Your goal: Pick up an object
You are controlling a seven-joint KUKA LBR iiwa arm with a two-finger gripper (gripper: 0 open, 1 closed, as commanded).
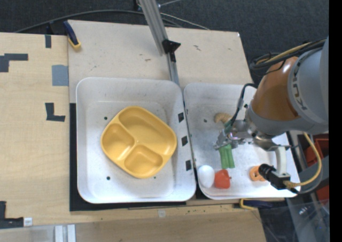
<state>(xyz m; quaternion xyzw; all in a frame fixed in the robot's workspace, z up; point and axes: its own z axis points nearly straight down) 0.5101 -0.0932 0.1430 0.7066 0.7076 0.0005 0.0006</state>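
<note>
Dark carpet surrounds the desk (133,48). At three o'clock, the right bin (206,104) holds a green block (227,158) directly beneath the hand (228,140), positioned for a top grasp; whether the hand is clenched I cannot tell. At nine o'clock, the left bin (93,129) holds a yellow tray (139,141).

No readable text, label, brand, number or sign can be made out anywhere. Dark tape marks are seen on the wooden bench (32,129), but no letters are formed by them.
</note>
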